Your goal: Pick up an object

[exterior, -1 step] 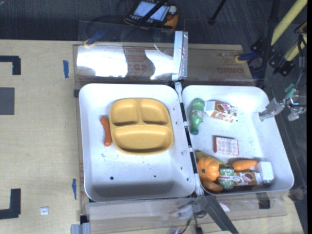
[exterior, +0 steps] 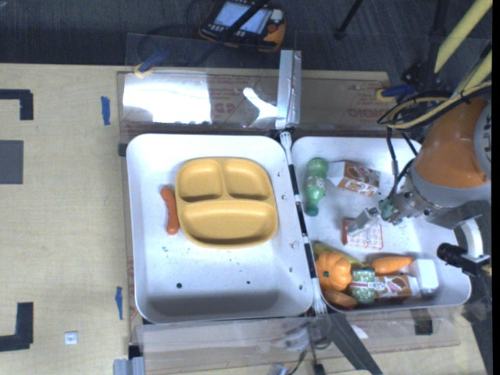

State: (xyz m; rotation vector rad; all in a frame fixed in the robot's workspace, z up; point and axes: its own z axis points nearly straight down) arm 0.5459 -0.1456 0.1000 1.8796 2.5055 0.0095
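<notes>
In the left bin (exterior: 148, 287), center of frame, lie a yellow divided plate (exterior: 226, 200) and an orange sausage (exterior: 170, 210). The right bin (exterior: 457, 294) holds a green bottle (exterior: 315, 184), snack packets (exterior: 361, 178) and a small pumpkin (exterior: 333, 269). The hand (exterior: 388, 209), at right, is blurred; I cannot tell its state.

One fixed cam, mounted high over the pale wooden bench (exterior: 62, 233), looking down at a slant. Both shallow white bins (exterior: 148, 287) sit mid-frame, moderately close. Grey-and-orange arm (exterior: 457, 158) enters from frame right.

yellow tray (exterior: 226, 201), green bottle (exterior: 315, 183), orange pumpkin (exterior: 333, 268)
</notes>
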